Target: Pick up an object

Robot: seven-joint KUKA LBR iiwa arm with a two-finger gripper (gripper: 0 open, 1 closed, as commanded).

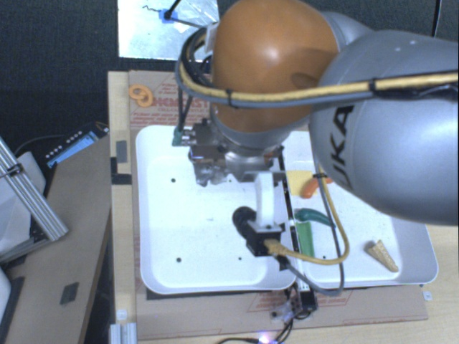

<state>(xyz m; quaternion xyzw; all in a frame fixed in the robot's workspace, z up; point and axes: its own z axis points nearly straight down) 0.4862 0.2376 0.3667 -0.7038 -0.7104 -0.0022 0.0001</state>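
Note:
My gripper (212,165) hangs under the orange wrist band, low over the far middle of the left bin (161,213). The wrist hides its tip and whatever is beneath it. In the right bin (424,265), close to the dividing wall, lie an orange piece (309,187) on a yellow piece (297,179), a teal curved thing (315,216) and a green block (307,238). A tan cone (382,255) rests near that bin's front right corner. The grey arm covers the back of the right bin.
Both bins sit on a brown cardboard sheet (154,102) with an orange ring-shaped thing (140,94) on its far left corner. A silver sheet (154,20) lies behind. An aluminium rail (29,196) and a side table stand to the left.

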